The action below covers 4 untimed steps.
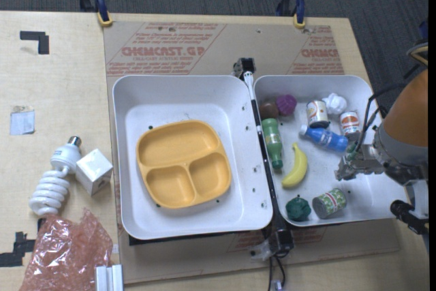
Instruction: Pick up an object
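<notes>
Hanging over the right bin (354,88) near its right wall, the gripper (349,167) is too small and dark against the wiring to show whether it is apart or together, so I cannot tell; nothing is seen clamped in it. Nearest the camera, at about six o'clock from the gripper and just beside it, lies a small green-labelled can (330,202), its long axis running roughly from eight to two o'clock; by my reckoning it is the readiest pick. Near the can, at nine o'clock from it, sits a dark green lumpy object (298,208). Farther off, at nine o'clock from the gripper, the banana (296,167) curves smooth and yellow, and beyond it lies a green bottle (272,142), long axis twelve to six. At eleven o'clock lies a glossy blue bottle (325,139), with two cans (317,112) behind. The left bin (129,167) holds a yellow divided plate (182,163).
</notes>
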{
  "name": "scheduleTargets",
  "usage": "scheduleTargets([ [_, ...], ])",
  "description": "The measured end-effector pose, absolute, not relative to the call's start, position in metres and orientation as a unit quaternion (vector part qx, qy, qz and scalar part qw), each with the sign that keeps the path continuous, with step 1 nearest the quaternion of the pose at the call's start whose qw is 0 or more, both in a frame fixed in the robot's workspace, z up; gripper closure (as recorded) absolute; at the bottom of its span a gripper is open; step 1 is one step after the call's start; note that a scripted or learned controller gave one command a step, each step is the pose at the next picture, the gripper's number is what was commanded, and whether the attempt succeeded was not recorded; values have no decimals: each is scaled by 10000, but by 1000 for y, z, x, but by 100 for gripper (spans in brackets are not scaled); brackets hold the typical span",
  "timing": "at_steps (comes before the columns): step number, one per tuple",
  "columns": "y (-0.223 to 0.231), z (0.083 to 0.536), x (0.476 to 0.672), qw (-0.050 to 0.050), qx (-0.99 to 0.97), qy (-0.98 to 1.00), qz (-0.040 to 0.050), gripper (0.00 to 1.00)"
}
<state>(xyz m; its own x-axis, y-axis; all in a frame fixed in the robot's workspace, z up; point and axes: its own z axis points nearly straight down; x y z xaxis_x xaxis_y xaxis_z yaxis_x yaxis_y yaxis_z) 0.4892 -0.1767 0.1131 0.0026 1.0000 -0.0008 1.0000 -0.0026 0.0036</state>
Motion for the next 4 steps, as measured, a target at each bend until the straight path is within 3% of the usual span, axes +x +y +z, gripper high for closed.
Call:
scheduleTargets([
  [1,-177,113,489,15,7079,7063,10,0],
  [2,-121,92,478,-1,7075,7067,1,0],
  [3,-121,102,479,10,7080,7062,8,100],
  [4,-121,102,479,11,7079,7063,8,0],
])
